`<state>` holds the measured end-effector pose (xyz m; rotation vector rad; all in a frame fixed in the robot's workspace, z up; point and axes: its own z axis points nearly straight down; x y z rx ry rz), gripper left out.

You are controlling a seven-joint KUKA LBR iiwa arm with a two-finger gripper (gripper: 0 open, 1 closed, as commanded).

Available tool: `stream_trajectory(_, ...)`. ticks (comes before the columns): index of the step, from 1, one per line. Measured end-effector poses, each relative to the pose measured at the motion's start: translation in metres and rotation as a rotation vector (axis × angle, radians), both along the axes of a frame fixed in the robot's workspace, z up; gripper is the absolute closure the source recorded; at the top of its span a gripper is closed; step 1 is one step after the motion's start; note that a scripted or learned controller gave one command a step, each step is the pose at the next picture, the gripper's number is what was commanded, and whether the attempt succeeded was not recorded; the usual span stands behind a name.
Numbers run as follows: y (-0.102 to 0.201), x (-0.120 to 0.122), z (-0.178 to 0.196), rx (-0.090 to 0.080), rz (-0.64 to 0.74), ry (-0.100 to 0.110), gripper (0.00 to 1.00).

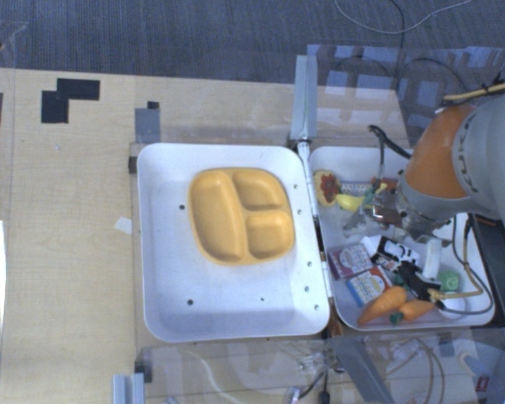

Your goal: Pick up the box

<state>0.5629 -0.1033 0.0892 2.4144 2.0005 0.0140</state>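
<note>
Mostly crowded: box (351, 259) near right bin's (485, 314) left wall.

One fixed camera, high over the worktop (67, 225), looking down at a slant.

From up there it takes in both white bins side by side: the left bin (164, 310) sits near the middle of the picture, the right bin (480, 314) close to the right edge. Beyond the worktop's far edge a strip of grey carpet (194, 15) fills the top. The arm (459, 162) comes in from the right, nearer the lens than the bins and covering part of the right one. It stands far enough back that small items look small.
</note>
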Motion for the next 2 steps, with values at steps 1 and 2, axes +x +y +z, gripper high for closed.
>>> stream_trajectory(1, 0.013, -0.052, 0.001, -0.004, -0.050, -0.011, 0.00)
stream_trajectory(2, -0.002, 0.027, 0.010, 0.001, -0.363, 0.007, 0.00)
